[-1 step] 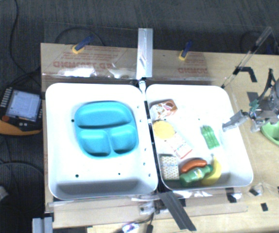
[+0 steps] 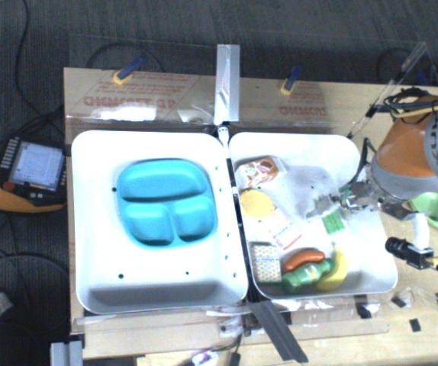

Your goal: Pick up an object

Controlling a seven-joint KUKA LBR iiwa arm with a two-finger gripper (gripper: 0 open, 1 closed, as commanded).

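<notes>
Two shallow white bins sit side by side on the bench. The left bin [image 2: 89, 227] carries one blue divided tray [image 2: 165, 200] with three compartments, lying near its middle.

The right bin [image 2: 371, 269] carries the loose objects. Along its left wall lie a round printed packet [image 2: 257, 172] towards the far corner, one yellow disc [image 2: 256, 203] just beside it, one white card with red marks [image 2: 284, 235], and a speckled sponge-like block [image 2: 265, 261] near the front edge. At the front edge three toy foods lie touching: one orange-red sausage shape [image 2: 304, 258], one green piece [image 2: 304, 275] and one yellow banana shape [image 2: 333, 273].

The gripper [image 2: 333, 207] reaches in over the right edge of the right bin, low above the floor at mid-depth. A small green object [image 2: 332, 223] lies just beside its tip. I cannot tell how the gripper is set, nor whether it touches the green object.
</notes>
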